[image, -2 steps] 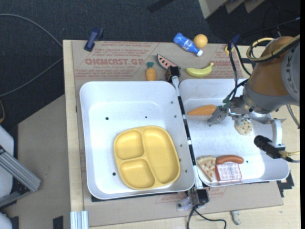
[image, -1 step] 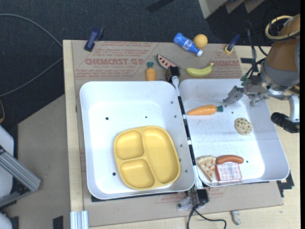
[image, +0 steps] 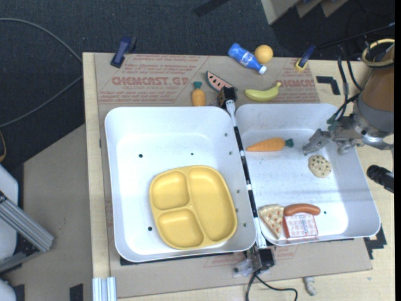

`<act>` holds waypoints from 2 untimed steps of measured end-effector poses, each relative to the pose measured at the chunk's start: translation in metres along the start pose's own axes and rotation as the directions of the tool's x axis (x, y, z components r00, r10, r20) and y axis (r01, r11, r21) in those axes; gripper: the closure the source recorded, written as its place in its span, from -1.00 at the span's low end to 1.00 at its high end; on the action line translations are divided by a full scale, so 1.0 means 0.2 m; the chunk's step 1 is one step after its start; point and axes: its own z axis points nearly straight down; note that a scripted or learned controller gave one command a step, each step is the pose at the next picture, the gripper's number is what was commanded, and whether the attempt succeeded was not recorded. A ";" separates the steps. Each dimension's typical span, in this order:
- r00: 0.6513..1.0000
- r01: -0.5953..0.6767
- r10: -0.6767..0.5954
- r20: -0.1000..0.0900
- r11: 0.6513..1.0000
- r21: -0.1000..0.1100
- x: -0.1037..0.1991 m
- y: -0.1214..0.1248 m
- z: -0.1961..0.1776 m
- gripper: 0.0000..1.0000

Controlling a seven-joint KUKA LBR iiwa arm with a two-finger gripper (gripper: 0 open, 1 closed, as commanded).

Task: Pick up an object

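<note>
The right bin [image: 351, 193] holds an orange carrot [image: 268, 145] near its far left, a round cookie [image: 319, 165] in the middle right, and a pizza slice [image: 271, 218], a sausage [image: 302, 210] and a red and white packet [image: 301, 226] at the front. My gripper [image: 329, 145] hangs over the far right part of this bin, just above and behind the cookie and to the right of the carrot. Its fingers look spread open with nothing between them.
A yellow divided plate [image: 193, 205] lies in the left bin [image: 125, 137]. Behind the bins on the board lie a banana [image: 262, 93], a blue bottle [image: 245, 58], an orange ball [image: 264, 53], a watermelon slice [image: 217, 80] and a small orange toy [image: 198, 96].
</note>
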 end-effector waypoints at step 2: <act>1.000 0.001 -0.001 0.001 1.000 -0.003 -0.04 -0.04 0.15 1.00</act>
